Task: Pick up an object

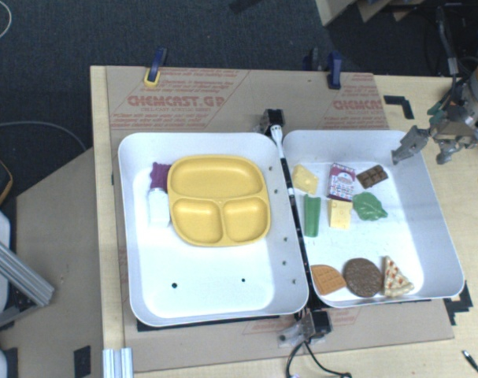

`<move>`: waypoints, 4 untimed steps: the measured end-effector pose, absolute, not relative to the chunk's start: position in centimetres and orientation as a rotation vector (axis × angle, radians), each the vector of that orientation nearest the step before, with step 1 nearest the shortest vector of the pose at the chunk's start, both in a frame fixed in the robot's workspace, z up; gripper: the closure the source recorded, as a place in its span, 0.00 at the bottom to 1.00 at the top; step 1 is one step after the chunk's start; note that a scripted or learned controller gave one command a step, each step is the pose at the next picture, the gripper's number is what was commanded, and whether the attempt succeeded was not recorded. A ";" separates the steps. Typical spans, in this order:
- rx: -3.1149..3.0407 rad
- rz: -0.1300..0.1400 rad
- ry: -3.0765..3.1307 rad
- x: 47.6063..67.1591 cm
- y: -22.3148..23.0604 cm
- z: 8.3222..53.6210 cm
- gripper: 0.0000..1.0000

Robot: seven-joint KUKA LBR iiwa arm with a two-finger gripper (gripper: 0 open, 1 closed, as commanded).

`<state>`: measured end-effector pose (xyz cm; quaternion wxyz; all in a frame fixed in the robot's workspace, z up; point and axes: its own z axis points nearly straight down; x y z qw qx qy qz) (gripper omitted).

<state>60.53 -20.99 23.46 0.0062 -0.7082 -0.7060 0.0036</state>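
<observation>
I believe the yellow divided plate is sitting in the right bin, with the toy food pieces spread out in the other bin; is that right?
Not quite: the camera view shows the yellow divided plate in the left bin, not the right one. The toy food pieces, such as the green leaf and the pizza slice, lie spread out in the right bin.

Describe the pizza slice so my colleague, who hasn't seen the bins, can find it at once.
Look in the right bin, the one without the yellow tray. Go to its near right corner, where three flat items sit in a row. The pizza slice is the rightmost, beside the brown patty; it alone is a triangle.
</observation>
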 end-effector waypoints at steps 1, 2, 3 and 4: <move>-2.221 0.000 -2.221 60.8 -21.0 24.2 0.00; -2.216 0.004 -2.219 60.8 -19.9 19.2 0.00; -2.215 0.006 -2.217 60.9 -19.6 12.8 0.00; -2.217 0.004 -2.219 60.8 -19.5 8.2 0.00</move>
